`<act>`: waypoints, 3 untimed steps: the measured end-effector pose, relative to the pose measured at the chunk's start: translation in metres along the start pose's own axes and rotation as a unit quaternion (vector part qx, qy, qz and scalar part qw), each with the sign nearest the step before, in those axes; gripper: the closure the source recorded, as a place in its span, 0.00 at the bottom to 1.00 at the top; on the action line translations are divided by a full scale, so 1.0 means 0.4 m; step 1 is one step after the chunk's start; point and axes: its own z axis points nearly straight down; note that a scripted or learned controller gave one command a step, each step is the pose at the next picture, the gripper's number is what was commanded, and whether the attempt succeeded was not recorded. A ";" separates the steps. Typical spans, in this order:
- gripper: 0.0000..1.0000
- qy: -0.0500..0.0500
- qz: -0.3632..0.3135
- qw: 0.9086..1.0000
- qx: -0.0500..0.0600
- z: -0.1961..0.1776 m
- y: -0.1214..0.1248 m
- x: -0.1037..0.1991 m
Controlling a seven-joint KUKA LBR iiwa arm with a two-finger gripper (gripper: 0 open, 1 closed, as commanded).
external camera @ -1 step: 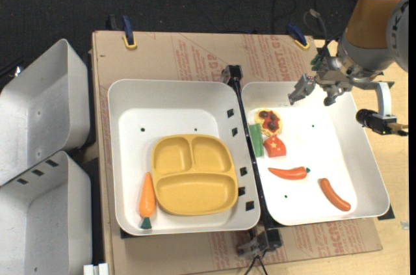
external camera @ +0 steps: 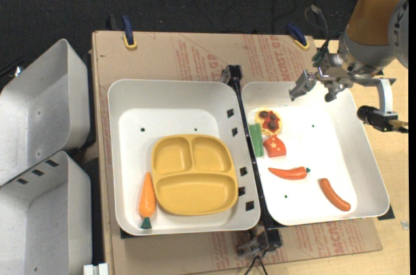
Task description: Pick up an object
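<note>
My gripper hangs over the far edge of the right bin, its two fingers spread apart with nothing between them. Below it in that bin lie a small pizza slice, a green strip, a red strawberry piece, a red chili pepper and a sausage. The pizza slice is the nearest, a little down and left of the fingertips.
The left bin holds a yellow divided tray and an orange carrot beside it. Black clips line the divider between the bins. Two spare white bins stand off the bench at left.
</note>
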 end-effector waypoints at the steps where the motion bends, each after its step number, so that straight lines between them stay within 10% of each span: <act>1: 0.00 0.000 0.000 1.000 0.002 0.156 -0.006 0.016; 3: 0.00 0.000 0.000 1.000 -0.003 0.309 0.020 0.000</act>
